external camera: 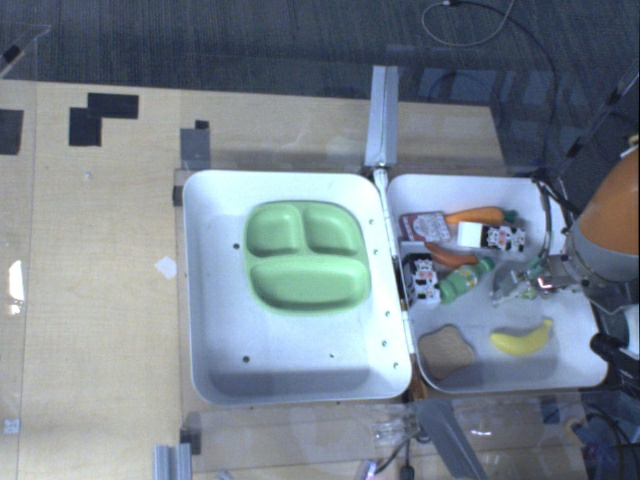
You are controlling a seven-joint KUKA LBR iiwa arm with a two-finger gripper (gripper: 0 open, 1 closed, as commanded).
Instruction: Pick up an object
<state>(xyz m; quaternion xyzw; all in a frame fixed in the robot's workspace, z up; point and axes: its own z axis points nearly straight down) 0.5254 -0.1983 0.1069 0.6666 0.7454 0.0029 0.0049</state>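
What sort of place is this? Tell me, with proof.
Probably a robotics lab: a grey arm with orange band reaches over two shallow white plastic bins, with a loose black cable on the carpet.

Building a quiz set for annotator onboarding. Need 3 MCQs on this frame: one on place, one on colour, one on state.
1. Where does the green divided plate lie?
A. in the left bin
B. in the right bin
C. on the wooden bench

2. What colour is the banana?
A. green
B. yellow
C. orange

3. How does the gripper stand relative to the banana?
A. clamped on it
B. lifting it over the left bin
C. over the right bin, apart from the banana

Answers:
1. A, the plate sits in the middle of the left bin.
2. B, it is plain yellow, near the right bin's front edge.
3. C, bare white floor shows between gripper and banana, which lies flat.
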